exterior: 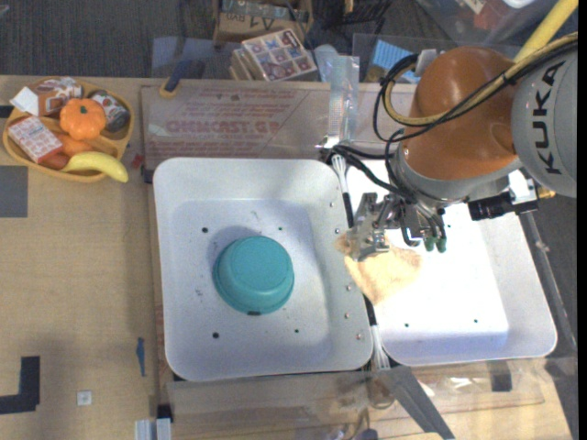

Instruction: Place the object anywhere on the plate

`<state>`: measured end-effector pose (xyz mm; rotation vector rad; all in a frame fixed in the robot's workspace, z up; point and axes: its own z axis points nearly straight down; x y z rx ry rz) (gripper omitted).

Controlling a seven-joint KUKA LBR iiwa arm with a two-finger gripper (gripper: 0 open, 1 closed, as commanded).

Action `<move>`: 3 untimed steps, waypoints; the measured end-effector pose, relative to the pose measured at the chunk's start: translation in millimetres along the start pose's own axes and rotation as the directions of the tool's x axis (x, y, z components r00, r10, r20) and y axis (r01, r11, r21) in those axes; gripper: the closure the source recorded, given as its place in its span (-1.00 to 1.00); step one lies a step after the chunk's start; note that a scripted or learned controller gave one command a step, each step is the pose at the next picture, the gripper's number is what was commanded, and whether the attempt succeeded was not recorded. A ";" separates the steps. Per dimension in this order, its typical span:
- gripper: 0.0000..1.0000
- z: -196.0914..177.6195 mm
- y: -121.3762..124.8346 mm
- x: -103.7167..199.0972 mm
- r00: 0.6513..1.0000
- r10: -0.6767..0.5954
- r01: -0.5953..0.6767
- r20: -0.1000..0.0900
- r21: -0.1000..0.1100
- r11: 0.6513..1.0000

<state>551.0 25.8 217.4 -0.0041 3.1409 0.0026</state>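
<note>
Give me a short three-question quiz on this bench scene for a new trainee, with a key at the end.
1. True or false: the teal plate lies in the left bin.
2. Which bin holds the tan flat object? A) the left bin B) the right bin C) neither
3. Fill in: the gripper hangs over the right bin's ____ edge, just above the tan object.

Key:
1. True.
2. B; the object lies against the wall nearest the left bin.
3. Left. Whether the jaws have hold of the object cannot be told from this view.
</note>
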 end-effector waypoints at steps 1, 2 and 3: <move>1.00 0.8 41.5 8.0 1.000 -0.002 0.002 -0.001 0.000 1.000; 1.00 -10.4 92.9 24.5 1.000 -0.003 0.003 0.001 0.000 1.000; -1.00 -10.6 92.8 24.5 1.000 -0.003 0.003 0.002 0.000 1.000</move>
